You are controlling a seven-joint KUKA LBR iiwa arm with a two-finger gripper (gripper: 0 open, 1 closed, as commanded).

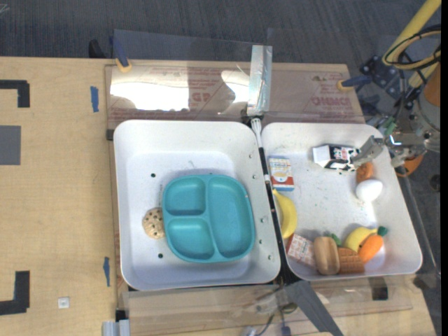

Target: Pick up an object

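Observation:
My gripper (367,150) reaches in from the right over the upper right part of the right bin (409,219). It hangs just right of a black and white packet (334,155) and just above a small orange-brown piece (365,171) and a white egg (369,190). Nothing is visibly held. Further toys lie in this bin: a small white and blue carton (281,172), a banana (285,214), a pink packet (299,247), a bread roll (325,255), a waffle (350,261), a lemon (358,239) and a carrot (372,246).
The left bin (133,152) holds a teal divided plate (208,217) with a cookie (152,222) at its left side. A clear panel (182,82) and a metal post (260,79) stand behind the bins. Cables (409,37) hang at the upper right.

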